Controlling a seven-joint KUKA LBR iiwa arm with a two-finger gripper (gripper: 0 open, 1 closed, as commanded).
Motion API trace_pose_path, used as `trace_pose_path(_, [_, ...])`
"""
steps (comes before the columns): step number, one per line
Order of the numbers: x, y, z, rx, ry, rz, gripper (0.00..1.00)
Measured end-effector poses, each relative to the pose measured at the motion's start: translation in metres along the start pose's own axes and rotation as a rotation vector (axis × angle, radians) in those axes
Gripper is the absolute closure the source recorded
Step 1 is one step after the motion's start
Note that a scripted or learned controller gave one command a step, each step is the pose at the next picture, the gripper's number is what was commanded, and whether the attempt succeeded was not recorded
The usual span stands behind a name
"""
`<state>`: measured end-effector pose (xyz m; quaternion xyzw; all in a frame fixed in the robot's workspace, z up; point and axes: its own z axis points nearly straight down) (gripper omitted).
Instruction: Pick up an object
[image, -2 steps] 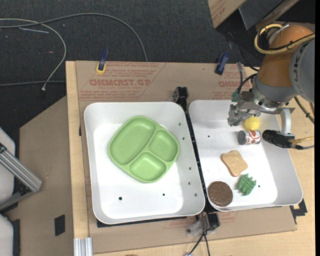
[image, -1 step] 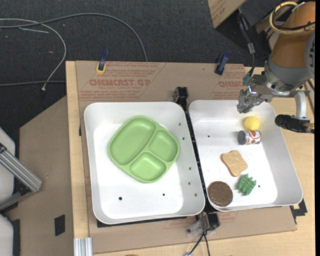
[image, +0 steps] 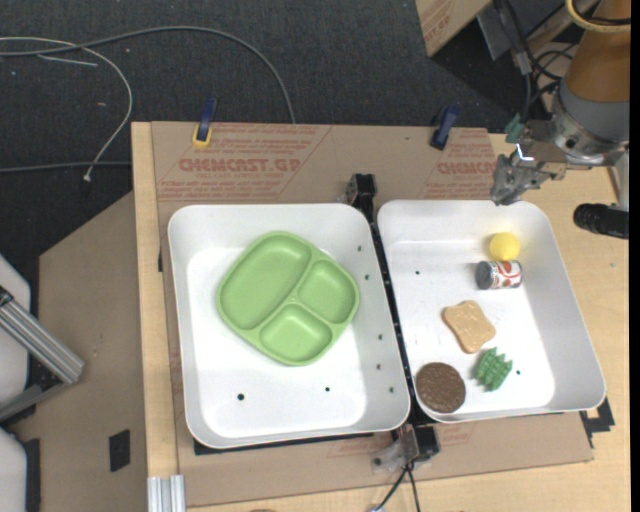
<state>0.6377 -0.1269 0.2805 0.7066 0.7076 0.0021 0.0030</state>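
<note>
A dark carpeted floor with loose grey cables surrounds a cardboard-topped bench (image: 300, 160) printed with red lettering, held by two blue clamps at its far edge. On it sit two shallow white bins side by side. The left bin (image: 200, 390) holds a green divided plate (image: 288, 297) with three compartments, lying near the bin's middle and turned at an angle. The right bin (image: 560, 370) holds five small things: a brown round disc (image: 440, 387) at its near left corner, a tan toast slice (image: 469, 325) just beyond it, a green spiky toy (image: 493, 369) beside the disc, a small can (image: 499, 275) lying on its side, and a yellow ball (image: 504, 245) touching the can's far side. The arm (image: 600, 70) comes in from the upper right, its orange band high, wrist angled downward. The gripper (image: 512, 188) hangs over the right bin's far rim, above and apart from the ball; its fingers look drawn close together with nothing between them.
</note>
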Motion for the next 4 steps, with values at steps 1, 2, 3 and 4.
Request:
trace_pose_path(1, [0.057, -0.011, -0.002, 0.009, 0.004, -0.004, 1.0])
trace_pose_path(2, [0.103, -0.024, 0.015, 0.011, 0.003, -0.003, 1.0])
trace_pose_path(3, [0.158, -0.03, 0.012, 0.01, 0.003, -0.004, 1.0])
trace_pose_path(4, [0.208, -0.033, 0.032, 0.012, 0.003, -0.004, 1.0])
